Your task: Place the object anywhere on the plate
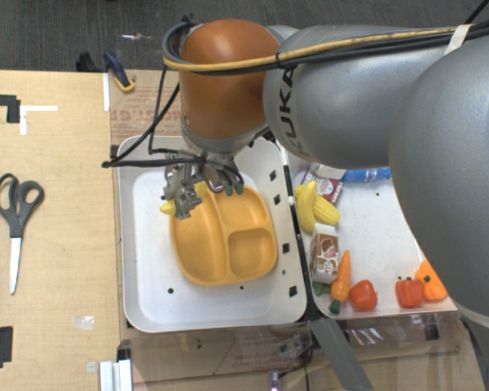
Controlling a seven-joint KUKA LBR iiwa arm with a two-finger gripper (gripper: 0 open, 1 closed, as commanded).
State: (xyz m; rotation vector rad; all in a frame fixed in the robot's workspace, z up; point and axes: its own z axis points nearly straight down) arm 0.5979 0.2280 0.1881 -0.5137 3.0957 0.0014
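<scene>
A yellow plate (225, 239) with divided compartments lies in the left white bin (143, 283). My gripper (186, 192) hangs over the plate's upper left rim, below the orange wrist band (224, 72). A small yellow object (170, 208) shows right at the gripper's lower left, at the plate's edge. Whether it is held or resting there cannot be made out. The arm hides the bin's upper part.
The right bin (391, 235) holds a corn cob (323, 210), a banana (305, 202), a small carton (325, 256), a carrot (341, 275), a tomato (363, 295) and peppers (416, 290). Scissors (16, 210) lie on the wooden bench at the left.
</scene>
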